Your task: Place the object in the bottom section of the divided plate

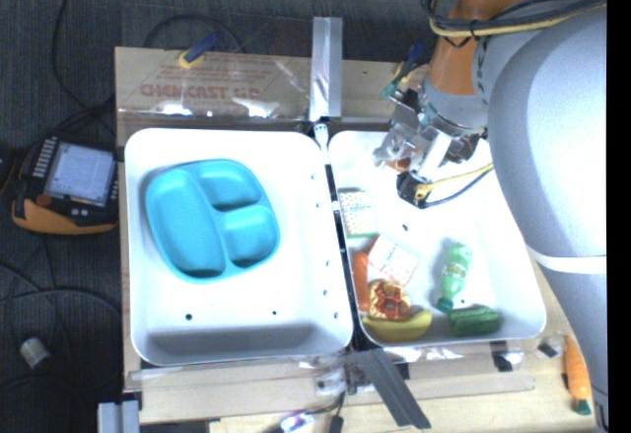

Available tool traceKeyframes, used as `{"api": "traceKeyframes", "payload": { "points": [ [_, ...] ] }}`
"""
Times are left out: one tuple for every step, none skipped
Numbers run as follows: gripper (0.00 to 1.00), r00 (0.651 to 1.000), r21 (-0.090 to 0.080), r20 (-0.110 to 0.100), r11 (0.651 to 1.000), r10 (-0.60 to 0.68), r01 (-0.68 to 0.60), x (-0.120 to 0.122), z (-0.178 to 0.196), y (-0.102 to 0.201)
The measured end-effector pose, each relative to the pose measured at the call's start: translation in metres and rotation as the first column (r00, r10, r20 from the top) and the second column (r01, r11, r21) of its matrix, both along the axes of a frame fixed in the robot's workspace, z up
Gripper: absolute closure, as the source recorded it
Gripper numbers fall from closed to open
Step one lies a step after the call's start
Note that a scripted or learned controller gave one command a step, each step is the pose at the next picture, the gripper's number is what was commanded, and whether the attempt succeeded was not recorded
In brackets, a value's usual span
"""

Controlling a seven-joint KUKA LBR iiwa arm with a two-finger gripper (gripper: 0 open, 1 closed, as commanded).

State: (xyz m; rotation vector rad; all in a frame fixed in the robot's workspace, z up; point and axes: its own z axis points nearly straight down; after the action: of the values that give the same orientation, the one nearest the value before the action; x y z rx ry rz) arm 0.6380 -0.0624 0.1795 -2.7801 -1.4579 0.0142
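A blue divided plate (207, 214) lies in the left white bin (158, 323), with one long section on its left and two smaller ones on its right. My gripper (402, 165) hangs over the far left corner of the right bin (503, 244), well apart from the plate. A small orange-red patch shows by the gripper; I cannot tell what it is or whether it is held. Lying in the right bin are a white patterned packet (355, 212), a red-and-white snack bag (389, 265), a banana (399, 326), a light green bottle (454, 273) and a dark green item (473, 320).
The grey arm (552, 125) covers the right bin's far right side. A raised divider (333, 224) separates the two bins. Behind them lies brown cardboard (217, 81). A handheld device (69, 180) sits on the floor to the left.
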Motion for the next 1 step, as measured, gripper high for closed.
{"api": "traceKeyframes", "payload": {
  "points": [
    [1.00, 0.996, -0.001, -0.004, 0.996, 0.093, -0.093, 0.0291, -0.0002, 0.0667]
  ]
}}
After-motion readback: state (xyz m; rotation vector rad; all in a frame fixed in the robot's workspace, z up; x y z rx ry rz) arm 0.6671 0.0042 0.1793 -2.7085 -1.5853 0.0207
